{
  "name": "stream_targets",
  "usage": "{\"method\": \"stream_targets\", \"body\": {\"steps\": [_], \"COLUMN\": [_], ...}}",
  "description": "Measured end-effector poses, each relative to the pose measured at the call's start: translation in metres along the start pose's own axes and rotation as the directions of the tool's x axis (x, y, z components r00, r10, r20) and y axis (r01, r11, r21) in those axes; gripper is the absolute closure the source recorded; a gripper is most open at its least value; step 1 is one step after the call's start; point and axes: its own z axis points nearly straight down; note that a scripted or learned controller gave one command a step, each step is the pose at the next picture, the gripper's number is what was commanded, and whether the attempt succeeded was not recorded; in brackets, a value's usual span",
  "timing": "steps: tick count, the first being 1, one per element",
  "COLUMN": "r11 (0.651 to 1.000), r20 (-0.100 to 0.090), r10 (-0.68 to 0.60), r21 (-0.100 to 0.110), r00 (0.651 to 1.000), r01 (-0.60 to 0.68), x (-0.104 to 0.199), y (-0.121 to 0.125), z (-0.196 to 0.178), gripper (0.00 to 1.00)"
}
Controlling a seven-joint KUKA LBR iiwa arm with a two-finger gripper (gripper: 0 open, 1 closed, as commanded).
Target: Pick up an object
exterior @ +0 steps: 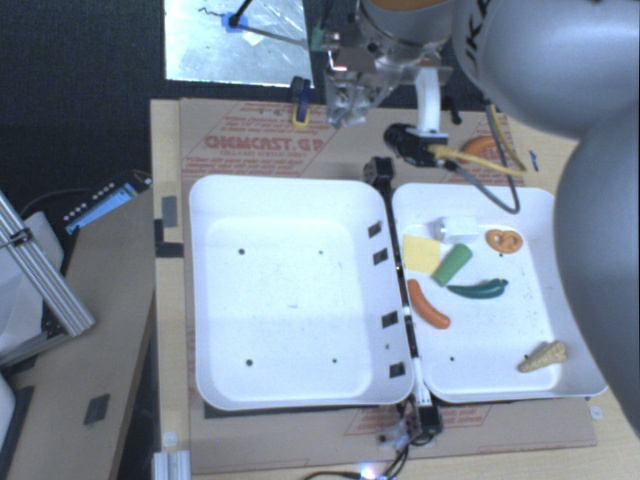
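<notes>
Camera view: arm in from the right, large and grey, orange band at top edge. Gripper high over the far side of the bench, above the printed cardboard just beyond the left bin's far rim; blurred metal, fingers' state impossible to tell, nothing seen between them. Right bin holding all the objects: yellow block at far left, green cylinder touching its right edge and tilted, pale clear piece just beyond, pretzel to the right of that, dark green pepper near centre, orange-red sausage to the pepper's near left, beige cone at near right corner, well apart from the rest. All objects lying on the bin floor, well apart from the gripper.
</notes>
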Motion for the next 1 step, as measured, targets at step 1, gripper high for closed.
{"method": "stream_targets", "body": {"steps": [1], "r11": [1.000], "r20": [0.007], "r10": [0.014], "r21": [0.011], "r00": [1.000], "r01": [-0.014], "x": [-0.0570], "y": [-0.0012], "z": [0.0293], "gripper": [1.00]}}
